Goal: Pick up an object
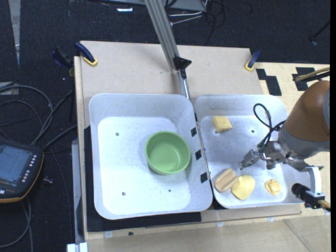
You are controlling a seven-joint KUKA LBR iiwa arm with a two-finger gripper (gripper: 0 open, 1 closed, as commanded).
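Observation:
The right bin [239, 127] holds several yellow food-like pieces. A yellow cube [222, 123] lies near its far side. A tan bread-like piece [226, 179] and a round yellow piece [243, 187] lie side by side at the near edge, with a small yellow piece [272, 186] to their right. My gripper [251, 160] hovers over the middle of this bin, just above and right of the tan piece, with nothing visibly between its fingers. A green bowl [168, 152] sits in the left bin [123, 140].
The grey arm with its orange band [311, 117] reaches in over the right bin's right side. A metal pole [167, 33] slants down to the gap between the bins. Clamps hold the board's far corners.

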